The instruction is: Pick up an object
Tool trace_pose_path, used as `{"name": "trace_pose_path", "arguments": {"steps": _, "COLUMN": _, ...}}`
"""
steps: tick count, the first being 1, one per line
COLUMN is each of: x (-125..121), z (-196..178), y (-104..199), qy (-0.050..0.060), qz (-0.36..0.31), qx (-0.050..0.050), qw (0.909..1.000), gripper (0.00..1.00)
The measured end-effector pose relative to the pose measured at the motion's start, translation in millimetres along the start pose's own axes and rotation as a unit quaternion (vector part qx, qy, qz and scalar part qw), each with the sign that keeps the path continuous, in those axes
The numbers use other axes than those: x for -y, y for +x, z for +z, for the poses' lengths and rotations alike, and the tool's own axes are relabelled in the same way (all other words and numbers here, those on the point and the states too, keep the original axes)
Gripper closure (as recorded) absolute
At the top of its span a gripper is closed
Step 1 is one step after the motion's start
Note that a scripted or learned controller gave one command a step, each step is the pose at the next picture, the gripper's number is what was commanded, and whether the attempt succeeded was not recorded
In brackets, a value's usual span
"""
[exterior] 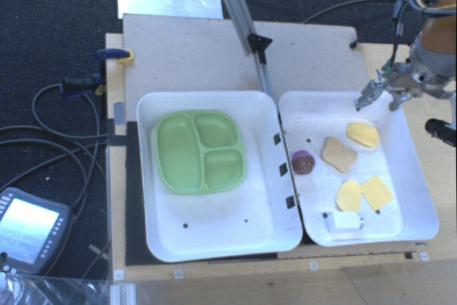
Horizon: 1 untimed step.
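Note:
My gripper hangs open over the far right corner of the right bin, with nothing between its fingers. Just below it lies a yellow rounded piece. A tan bread-like slice sits to that piece's lower left. A dark purple round item rests near the bin's left wall. Two more yellow pieces lie nearer the front: a rounded one and a square one. A small white block sits at the front edge.
The left bin holds a green divided plate. A slanted metal pole crosses the back of the bench. Cables and a hand-held pendant lie off the bench at left.

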State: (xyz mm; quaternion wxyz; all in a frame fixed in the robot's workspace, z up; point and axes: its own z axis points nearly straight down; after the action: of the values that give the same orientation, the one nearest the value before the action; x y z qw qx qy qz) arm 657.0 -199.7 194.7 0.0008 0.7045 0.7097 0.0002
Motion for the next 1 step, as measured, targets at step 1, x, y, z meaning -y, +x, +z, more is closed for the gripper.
{"name": "trace_pose_path", "arguments": {"steps": 1, "x": 0.1, "z": -0.1, "y": -0.3, "qy": 0.0, "qz": 0.0, "qx": 0.0, "qw": 1.0, "gripper": 0.0}}
